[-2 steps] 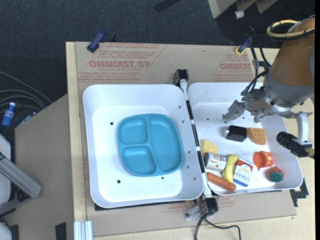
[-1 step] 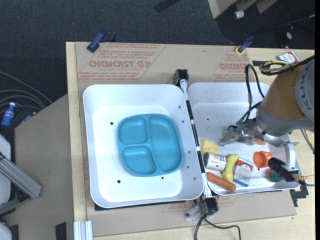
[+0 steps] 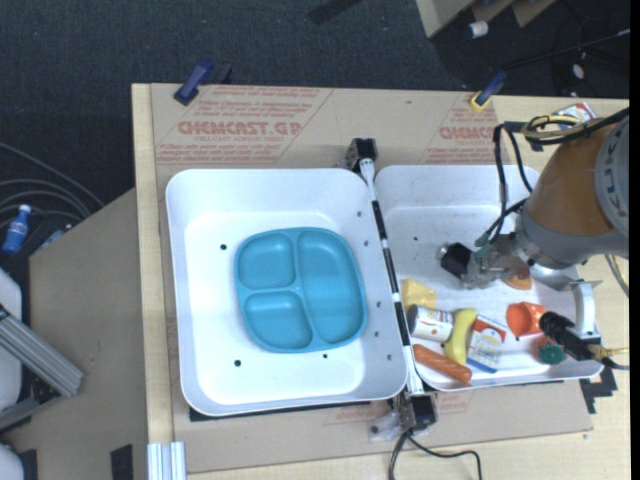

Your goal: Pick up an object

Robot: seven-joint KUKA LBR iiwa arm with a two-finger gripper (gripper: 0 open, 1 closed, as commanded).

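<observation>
Seen from above at a slant, the arm (image 3: 572,193) reaches in from the right and hangs over the right bin (image 3: 430,190), its end effector (image 3: 478,264) low above the bin's white floor. Whether the end effector is wide or narrow I cannot tell; the wrist covers most of it and nothing is visibly held.

The things to pick lie in a cluster toward the camera from the end effector, along the near wall of that bin. Nearest is a yellow banana (image 3: 460,333), just below the end effector in the view, its long axis running roughly away from the camera, near upright in the frame. Beside it lie a small white and red carton (image 3: 432,323) on its left and a red-orange sausage-shaped toy (image 3: 441,364) in front, lying across at a slant. An orange piece (image 3: 522,318) sits to the right of the cluster, under the arm.

Far to the left of the end effector, the left bin (image 3: 200,208) holds a blue divided plate (image 3: 299,288).

In my judgement the coming move turns on a short travel toward the camera, with the grip set across the banana's long axis.
</observation>
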